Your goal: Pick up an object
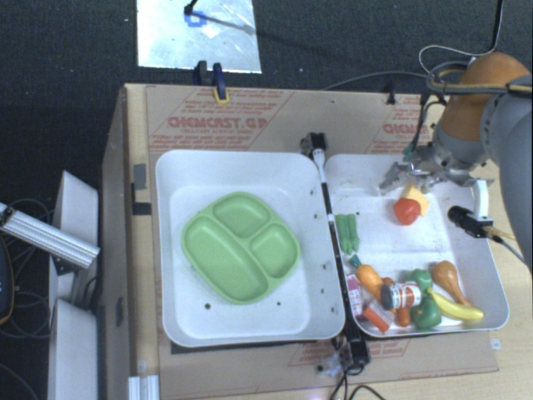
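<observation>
My gripper (410, 179) hangs over the back of the right bin (366, 177), its two silver fingers (390, 179) spread apart, so it is open. Just in front of the fingertips, on the bin floor, lies a red tomato-like toy (405, 212) with a yellow piece (419, 197) against it. It is near the fingers but not between them. At the bin's front lie more toy foods: an orange carrot (369, 277), a small can (405, 294), a green pepper (426, 312), a banana (458, 310) and a brown pear-shaped piece (445, 277).
The left bin (179, 186) bears a green divided plate (241, 247). Green pieces (346, 232) lie by the divider between the bins. A black fitting (468, 219) with a cable sticks out over the right bin's right side. Cables run behind the arm.
</observation>
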Action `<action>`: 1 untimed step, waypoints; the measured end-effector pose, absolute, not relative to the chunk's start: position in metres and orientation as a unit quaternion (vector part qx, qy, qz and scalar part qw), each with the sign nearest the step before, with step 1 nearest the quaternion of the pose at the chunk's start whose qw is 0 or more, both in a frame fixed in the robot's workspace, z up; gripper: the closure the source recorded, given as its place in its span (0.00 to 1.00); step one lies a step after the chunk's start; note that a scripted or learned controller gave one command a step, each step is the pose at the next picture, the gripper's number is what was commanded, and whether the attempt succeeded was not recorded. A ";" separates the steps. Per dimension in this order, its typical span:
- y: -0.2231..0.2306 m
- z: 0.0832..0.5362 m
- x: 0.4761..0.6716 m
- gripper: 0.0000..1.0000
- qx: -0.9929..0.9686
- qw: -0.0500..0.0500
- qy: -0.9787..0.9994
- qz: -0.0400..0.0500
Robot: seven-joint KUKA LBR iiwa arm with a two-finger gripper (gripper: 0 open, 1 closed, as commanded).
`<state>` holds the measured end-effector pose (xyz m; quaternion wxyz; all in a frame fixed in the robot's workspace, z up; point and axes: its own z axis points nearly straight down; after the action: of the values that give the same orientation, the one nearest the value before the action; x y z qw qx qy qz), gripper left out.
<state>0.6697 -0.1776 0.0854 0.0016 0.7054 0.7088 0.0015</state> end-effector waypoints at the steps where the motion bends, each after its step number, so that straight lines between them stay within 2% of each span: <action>1: -0.208 0.085 0.611 0.00 0.707 0.001 0.707 0.000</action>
<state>0.6111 -0.2079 0.0847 0.0011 0.7069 0.7073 -0.0003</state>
